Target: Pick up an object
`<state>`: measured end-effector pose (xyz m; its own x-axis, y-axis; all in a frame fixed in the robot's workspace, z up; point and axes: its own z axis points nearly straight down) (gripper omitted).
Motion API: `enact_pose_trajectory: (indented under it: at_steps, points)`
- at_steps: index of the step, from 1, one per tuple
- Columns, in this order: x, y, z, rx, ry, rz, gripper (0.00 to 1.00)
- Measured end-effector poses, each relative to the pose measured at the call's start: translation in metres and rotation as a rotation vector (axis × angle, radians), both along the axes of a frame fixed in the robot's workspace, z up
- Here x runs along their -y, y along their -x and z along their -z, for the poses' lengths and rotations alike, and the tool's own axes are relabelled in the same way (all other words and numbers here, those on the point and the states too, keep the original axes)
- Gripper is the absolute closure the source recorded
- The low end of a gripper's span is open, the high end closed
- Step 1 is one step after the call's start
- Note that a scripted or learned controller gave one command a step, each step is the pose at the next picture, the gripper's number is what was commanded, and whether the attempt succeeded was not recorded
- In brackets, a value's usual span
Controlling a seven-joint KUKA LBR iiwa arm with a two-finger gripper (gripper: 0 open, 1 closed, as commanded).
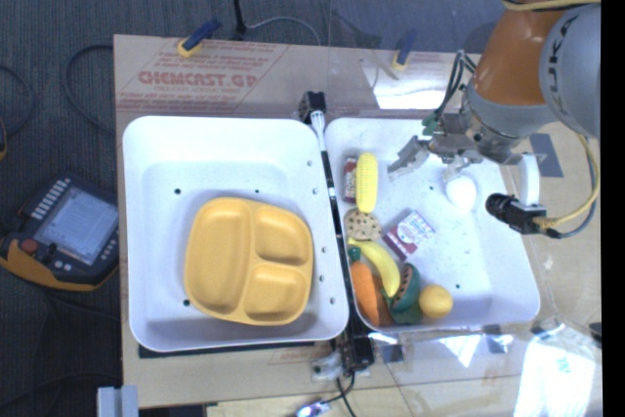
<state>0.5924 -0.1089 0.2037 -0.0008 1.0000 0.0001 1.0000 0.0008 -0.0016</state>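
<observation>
I am at the reaching step: my pincer (422, 151) hangs open and holds nothing above the right bin (508, 293), so next I must drop it onto the corn (366, 182) nearby and squeeze.

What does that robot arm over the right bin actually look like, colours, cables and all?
The arm is thick and rounded, grey with a broad orange band above the wrist. Below it sits a grey metal gripper with slim pale fingers. Thin dark cables run down beside the wrist, and a yellow cable loops past a small black part on its right.
</observation>
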Motion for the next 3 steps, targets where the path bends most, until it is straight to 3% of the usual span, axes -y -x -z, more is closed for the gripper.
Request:
enact_pose_trajectory:
  at_steps: [1, 2, 3]
  points:
    - [-0.013, 0.006, 0.104, 0.01, 0.003, -0.378, 0.0]
    - [-0.003, 0.078, 0.106, 0.007, 0.002, -0.422, 0.0]
    - [-0.004, 0.078, 0.096, 0.007, -0.001, -0.422, 1.0]
